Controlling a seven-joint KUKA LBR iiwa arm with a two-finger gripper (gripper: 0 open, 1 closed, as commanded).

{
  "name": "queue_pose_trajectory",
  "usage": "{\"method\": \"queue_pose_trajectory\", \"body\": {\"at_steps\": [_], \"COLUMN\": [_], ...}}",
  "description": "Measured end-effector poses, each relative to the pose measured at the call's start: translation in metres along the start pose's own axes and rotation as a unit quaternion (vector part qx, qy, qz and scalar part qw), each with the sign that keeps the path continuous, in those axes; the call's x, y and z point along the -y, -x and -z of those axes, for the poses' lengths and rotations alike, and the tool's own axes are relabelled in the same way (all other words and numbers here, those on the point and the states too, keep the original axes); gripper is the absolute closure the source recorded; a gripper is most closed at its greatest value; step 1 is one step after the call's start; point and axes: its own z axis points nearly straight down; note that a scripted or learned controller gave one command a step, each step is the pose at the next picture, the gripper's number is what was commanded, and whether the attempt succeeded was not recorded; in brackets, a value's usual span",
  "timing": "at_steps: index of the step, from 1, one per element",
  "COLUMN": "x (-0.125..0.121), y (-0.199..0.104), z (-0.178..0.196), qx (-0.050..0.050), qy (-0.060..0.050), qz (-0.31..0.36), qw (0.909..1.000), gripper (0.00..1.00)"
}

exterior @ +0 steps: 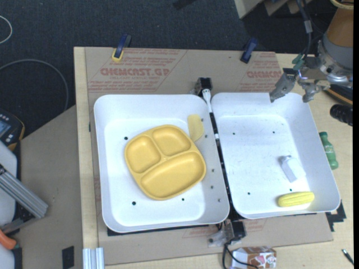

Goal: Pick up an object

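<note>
Hovering over right bin's (314, 122) far corner, pincer (294, 91) spread, nothing held — corn cob (295, 199) well apart.

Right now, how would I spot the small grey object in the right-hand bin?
Look in the right white bin, toward its near right corner. The small grey block lies tilted just above the yellow corn cob. It is pale and boxy; the cob is yellow and long.
</note>
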Motion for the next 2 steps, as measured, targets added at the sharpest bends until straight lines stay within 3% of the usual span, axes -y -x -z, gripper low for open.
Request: {"method": "queue_pose_trajectory", "body": {"at_steps": [1,2], "x": [0.084,0.130], "y": [-0.039,-0.116], "z": [0.129,0.163], "qx": [0.001,-0.001], "qy": [0.009,0.004], "qz": [0.002,0.005], "qw": [1.0000,1.0000], "gripper": [0.00,0.00]}}
